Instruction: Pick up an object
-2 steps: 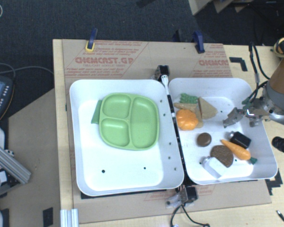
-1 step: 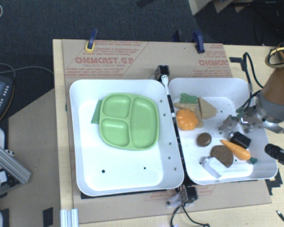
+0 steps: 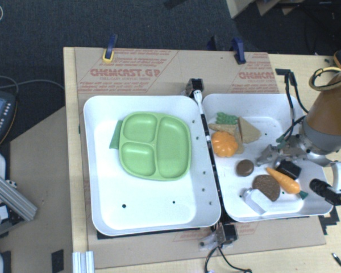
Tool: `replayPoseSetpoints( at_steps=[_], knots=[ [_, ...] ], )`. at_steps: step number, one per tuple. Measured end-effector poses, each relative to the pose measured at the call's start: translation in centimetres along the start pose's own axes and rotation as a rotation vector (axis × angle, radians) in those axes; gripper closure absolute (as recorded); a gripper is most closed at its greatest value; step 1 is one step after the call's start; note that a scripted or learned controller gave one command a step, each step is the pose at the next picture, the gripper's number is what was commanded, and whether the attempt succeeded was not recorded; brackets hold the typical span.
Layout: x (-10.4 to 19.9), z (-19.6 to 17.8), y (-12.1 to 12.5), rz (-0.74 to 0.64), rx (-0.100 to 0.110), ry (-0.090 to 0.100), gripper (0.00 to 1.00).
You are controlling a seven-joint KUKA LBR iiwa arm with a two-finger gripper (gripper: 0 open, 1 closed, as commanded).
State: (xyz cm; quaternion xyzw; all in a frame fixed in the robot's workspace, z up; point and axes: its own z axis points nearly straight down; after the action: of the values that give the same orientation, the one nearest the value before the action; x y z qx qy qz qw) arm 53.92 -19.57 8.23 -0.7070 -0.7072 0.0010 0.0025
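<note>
Hard to read the tool (image 3: 268, 156) here. It sits low over the right bin (image 3: 284, 104), toward that bin's 3 o'clock side, and whether it's open or closed can't be told from this angle. The arm (image 3: 328, 118) behind it gets cut off by the frame at 3 o'clock.

The pickable stuff is crowded into that same bin:
- An orange carrot-shaped piece (image 3: 284, 180) lies just at the tool's 5 o'clock.
- A dark brown oval (image 3: 266, 187) touches the carrot piece's near end.
- A small brown disc (image 3: 245, 167) sits at the tool's 8 o'clock, apart from it.
- A round orange thing (image 3: 224, 144) is by the bin's 9 o'clock wall.
- Up toward 11 o'clock there's a tan wedge (image 3: 249, 131) with a green bit (image 3: 227, 118) beside it; what the green bit is can't be made out.
- A pale block (image 3: 253, 201) lies at 6 o'clock, against the brown oval.

The left bin (image 3: 96, 169) holds a green divided plate (image 3: 155, 145) lying flat near the middle. Something darker green peeks out at its 9 o'clock edge, mostly hidden.

Both bins sit on a desk (image 3: 159, 67) topped with brown board with red print on it. A yellow clamp (image 3: 108, 54) and a blue clamp (image 3: 238, 50) grip its 12 o'clock edge. Dark carpet (image 3: 74, 16) covers the floor around it.
</note>
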Motion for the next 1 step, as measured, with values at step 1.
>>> replayPoseSetpoints(
  at_steps=[1],
  knots=[
    [-0.09,-1.30,0.13,0.001,-0.006,-0.003,1.00]
  ],
)
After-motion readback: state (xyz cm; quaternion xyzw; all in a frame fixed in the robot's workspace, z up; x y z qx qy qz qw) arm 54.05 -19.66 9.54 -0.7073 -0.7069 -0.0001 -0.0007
